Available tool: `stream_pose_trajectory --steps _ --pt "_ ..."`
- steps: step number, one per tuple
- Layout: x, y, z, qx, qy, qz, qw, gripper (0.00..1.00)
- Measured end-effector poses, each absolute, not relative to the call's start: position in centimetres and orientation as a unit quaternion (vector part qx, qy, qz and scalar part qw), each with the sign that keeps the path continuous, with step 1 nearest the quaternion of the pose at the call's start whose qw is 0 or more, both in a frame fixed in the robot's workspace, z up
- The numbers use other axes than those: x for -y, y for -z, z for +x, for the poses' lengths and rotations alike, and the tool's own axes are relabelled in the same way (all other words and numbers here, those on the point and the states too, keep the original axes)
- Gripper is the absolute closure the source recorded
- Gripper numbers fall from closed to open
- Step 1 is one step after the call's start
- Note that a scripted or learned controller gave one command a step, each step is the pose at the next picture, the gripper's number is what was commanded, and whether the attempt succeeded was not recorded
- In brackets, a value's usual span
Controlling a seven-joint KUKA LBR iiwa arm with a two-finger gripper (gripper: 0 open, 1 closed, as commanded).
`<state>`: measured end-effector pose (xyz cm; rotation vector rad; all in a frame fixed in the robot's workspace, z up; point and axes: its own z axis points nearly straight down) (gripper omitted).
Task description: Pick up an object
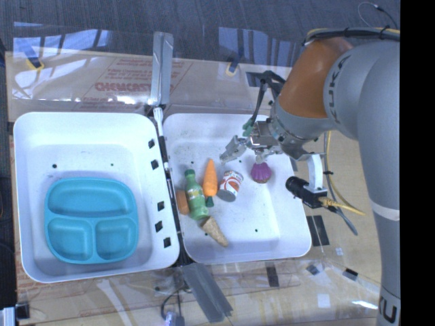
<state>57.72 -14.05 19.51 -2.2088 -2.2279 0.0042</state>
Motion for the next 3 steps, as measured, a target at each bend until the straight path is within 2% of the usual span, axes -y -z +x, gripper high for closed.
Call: stream_pose_trajectory --steps 1,2,3 --pt "13.7 -9.1 55.5 0.729 -0.0016 -0.684 0.001 0.0" --pt "13.6 -10.0 55.5 0.731 -0.0016 -0.683 0.001 1.0" --pt "8.0 -19.1 56.7 0.728 -0.0006 -0.686 0.001 1.0"
